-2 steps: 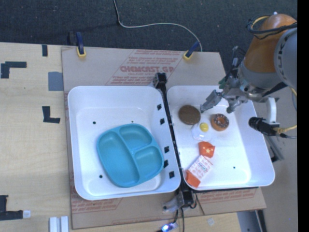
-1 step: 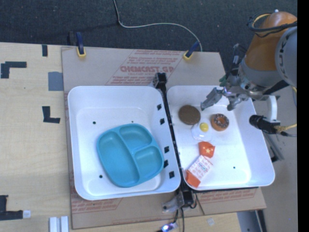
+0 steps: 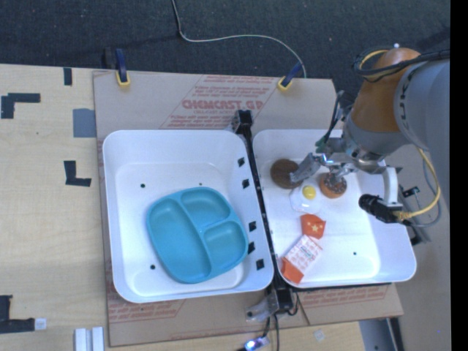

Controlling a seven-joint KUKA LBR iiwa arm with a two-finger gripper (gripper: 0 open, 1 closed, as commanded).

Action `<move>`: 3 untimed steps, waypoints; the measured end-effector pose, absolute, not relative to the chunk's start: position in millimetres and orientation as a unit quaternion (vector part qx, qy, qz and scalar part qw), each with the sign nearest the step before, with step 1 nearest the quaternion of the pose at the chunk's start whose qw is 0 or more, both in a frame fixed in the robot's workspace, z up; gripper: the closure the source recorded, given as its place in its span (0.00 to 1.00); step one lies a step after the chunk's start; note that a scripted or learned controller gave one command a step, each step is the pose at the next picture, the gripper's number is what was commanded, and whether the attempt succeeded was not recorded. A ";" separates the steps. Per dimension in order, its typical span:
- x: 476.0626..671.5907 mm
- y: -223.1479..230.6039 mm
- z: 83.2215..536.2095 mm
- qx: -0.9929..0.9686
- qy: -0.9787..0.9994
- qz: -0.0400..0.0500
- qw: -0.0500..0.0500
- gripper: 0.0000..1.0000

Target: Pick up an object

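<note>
My gripper [image 3: 325,168] hangs low over the back of the right bin [image 3: 365,265], fingers spread apart with nothing between them. A brown disc [image 3: 282,172] lies just left of the left finger. A second small brown round piece [image 3: 335,188] sits under the right finger. A fried-egg toy [image 3: 308,194] with a yellow yolk lies just in front of the gripper. Further forward lie a small red-orange packet [image 3: 313,226] and a white and orange snack packet [image 3: 300,259].
The left bin [image 3: 131,159] holds a blue divided plate [image 3: 197,234]. A black divider [image 3: 252,196] runs between the two bins. The arm's grey body and orange band [image 3: 380,101] loom over the right bin's back right corner, with a cable [image 3: 409,212] trailing.
</note>
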State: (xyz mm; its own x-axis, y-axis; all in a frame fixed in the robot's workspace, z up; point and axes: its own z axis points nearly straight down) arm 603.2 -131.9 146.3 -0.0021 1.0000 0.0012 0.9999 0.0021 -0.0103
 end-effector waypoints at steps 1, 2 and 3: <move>598.1 -132.1 99.3 -0.707 -0.708 0.003 0.004 0.00; 598.7 -131.8 84.0 -0.706 -0.708 0.001 0.000 0.00; 601.7 -133.2 97.9 -0.706 -0.708 0.000 -0.003 1.00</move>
